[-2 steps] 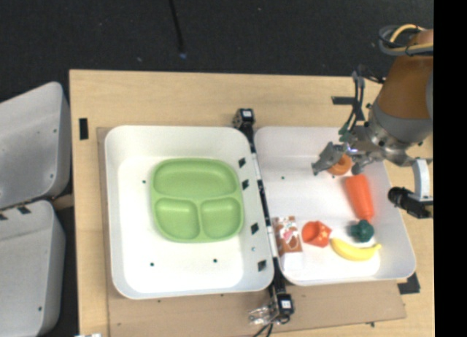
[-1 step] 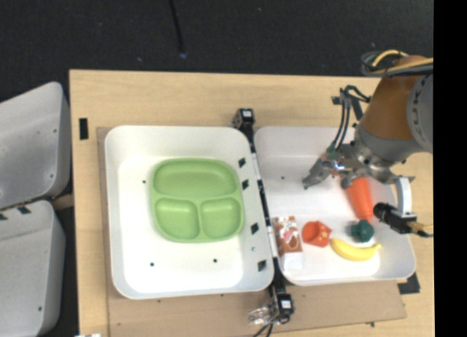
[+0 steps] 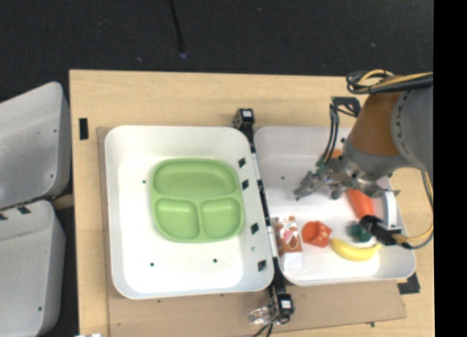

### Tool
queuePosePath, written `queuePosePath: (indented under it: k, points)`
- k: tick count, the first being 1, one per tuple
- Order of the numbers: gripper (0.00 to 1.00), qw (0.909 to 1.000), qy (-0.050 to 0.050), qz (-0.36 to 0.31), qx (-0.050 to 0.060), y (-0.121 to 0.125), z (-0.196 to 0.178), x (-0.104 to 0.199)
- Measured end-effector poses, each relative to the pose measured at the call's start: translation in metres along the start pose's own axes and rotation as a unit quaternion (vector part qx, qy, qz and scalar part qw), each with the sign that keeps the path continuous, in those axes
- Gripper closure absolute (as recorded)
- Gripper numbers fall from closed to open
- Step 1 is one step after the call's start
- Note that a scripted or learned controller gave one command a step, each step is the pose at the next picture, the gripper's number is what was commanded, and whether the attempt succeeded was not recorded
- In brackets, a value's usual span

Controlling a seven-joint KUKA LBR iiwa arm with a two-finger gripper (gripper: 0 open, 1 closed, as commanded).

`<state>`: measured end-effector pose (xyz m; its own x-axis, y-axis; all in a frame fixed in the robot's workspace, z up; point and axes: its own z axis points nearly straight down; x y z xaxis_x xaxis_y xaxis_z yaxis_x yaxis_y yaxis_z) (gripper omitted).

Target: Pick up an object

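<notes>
Even overhead light, soft shadows, slightly blurry, low-resolution picture.

2 white bins (image 3: 131, 270) are set on a light wood bench (image 3: 182, 98). A pale green plate (image 3: 195, 198) is seen. A yellow banana (image 3: 354, 250), red cup (image 3: 317, 233), orange carrot (image 3: 359, 202), red-and-white packet (image 3: 290, 237) are seen. Arm (image 3: 394, 128) is grey, banded orange.

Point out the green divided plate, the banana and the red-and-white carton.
green divided plate (image 3: 195, 198): camera view, central ridge.
banana (image 3: 355, 250): camera view, middle of the peel.
red-and-white carton (image 3: 290, 235): camera view, its printed face.
</notes>
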<state>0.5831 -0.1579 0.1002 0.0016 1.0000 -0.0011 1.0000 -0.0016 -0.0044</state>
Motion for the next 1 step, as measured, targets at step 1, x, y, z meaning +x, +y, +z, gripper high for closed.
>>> queuePosePath:
  k: [1]
  points:
    - [1.00, 1.0000, 0.000, 0.001, -0.004, 0.0020, -0.0140, -0.0009]
